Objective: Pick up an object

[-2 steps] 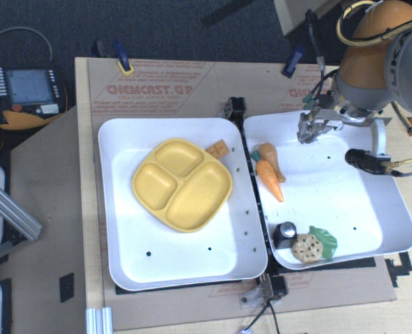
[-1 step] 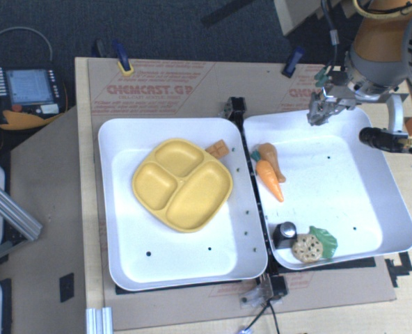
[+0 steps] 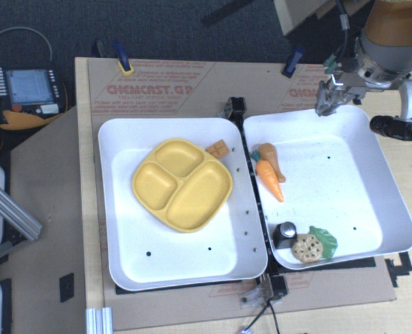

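No single object is named by the task, so the candidates are taken in turn: an orange carrot (image 3: 270, 180) is seen lying against the left wall of the right bin (image 3: 373, 186), with a tan piece (image 3: 269, 157) touching its upper end, and near that bin's front edge a small black-and-silver item (image 3: 284, 234), a speckled cookie (image 3: 307, 248) and a green leafy piece (image 3: 325, 239) are clustered, the cookie overlapping the leaf. In the left bin (image 3: 115, 186) a yellow divided plate (image 3: 182, 184) is set near the middle, and a small brown block (image 3: 218, 148) is tucked just beside its upper right rim. The gripper (image 3: 327, 103) is found at the far rim of the right bin, well apart from every object, and nothing is seen between its parts; whether it is open or closed cannot be told at this scale. The task is judged to be at its start, with approach, descent, grasp and lift all left to do. Open floor is offered by the middle and right of the right bin, whereas the carrot is crowded by the dividing wall and the front cluster by the near rim.
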`<state>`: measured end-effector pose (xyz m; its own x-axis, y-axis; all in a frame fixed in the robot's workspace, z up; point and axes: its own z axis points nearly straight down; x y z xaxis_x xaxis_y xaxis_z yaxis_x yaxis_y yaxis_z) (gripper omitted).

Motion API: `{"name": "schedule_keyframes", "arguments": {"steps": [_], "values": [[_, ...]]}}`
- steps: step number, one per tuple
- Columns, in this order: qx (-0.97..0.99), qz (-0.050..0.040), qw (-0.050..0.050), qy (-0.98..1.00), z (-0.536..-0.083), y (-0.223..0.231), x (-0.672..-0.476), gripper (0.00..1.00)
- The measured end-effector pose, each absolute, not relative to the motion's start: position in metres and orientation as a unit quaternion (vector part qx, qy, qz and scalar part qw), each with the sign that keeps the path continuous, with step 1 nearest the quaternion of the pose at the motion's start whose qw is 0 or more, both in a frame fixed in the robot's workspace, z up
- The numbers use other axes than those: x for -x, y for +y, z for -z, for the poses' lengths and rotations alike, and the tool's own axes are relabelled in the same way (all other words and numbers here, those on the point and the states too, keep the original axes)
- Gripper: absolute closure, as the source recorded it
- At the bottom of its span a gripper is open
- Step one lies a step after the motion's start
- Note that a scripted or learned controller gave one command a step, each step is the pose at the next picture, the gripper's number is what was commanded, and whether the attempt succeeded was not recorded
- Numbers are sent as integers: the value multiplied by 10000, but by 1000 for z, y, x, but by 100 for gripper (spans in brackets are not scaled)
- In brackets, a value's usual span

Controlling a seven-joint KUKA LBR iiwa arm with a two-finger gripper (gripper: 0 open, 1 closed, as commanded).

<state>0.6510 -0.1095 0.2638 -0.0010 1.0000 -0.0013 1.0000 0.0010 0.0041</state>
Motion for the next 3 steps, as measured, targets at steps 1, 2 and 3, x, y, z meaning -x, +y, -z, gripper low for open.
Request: {"name": "schedule_keyframes", "arguments": {"steps": [1, 2, 3], "values": [[-7057, 9, -20, 7085, -255, -57, -627, 100], [-7053, 8, -25, 7089, -240, -2, -608, 100], [-7056, 10, -19, 7086, -226, 45, -601, 100]]}}
